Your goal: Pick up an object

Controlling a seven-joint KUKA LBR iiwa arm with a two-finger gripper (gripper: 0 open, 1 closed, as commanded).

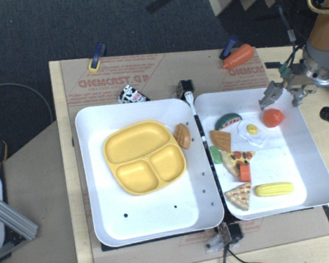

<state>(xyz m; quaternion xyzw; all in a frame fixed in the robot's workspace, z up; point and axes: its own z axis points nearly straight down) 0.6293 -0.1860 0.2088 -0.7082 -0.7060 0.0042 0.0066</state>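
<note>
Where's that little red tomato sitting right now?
The red tomato lies in the right bin, near its far right corner, just right of the fried egg and below the gripper.

**One fixed camera above the counter**

A single camera looks down at a slant on the counter [146,66], from far enough back to take in both white bins: the left bin [94,181] and the right bin [312,160]. Dark floor shows beyond the far edge. The arm [322,55] enters from the right.
</note>
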